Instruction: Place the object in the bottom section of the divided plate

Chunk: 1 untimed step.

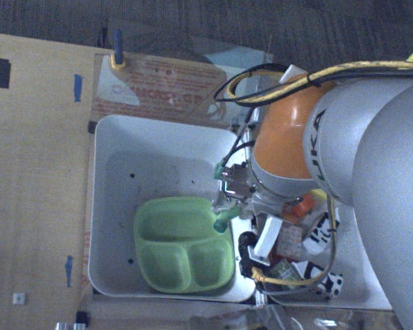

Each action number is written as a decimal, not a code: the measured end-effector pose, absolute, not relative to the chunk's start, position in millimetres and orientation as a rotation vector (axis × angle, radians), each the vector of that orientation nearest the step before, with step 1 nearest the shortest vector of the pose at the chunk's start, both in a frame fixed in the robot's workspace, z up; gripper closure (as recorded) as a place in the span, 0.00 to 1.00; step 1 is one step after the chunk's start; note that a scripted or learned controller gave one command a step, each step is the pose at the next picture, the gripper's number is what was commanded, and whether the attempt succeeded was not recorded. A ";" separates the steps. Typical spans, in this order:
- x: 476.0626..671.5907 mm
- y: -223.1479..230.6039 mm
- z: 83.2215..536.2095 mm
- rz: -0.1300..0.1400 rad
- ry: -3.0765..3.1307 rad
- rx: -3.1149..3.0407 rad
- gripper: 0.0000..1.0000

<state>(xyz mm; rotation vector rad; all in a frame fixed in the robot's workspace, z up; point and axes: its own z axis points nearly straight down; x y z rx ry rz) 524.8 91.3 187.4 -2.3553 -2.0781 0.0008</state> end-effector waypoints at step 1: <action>524.9 90.9 187.6 0.001 -2.078 -2.356 0.00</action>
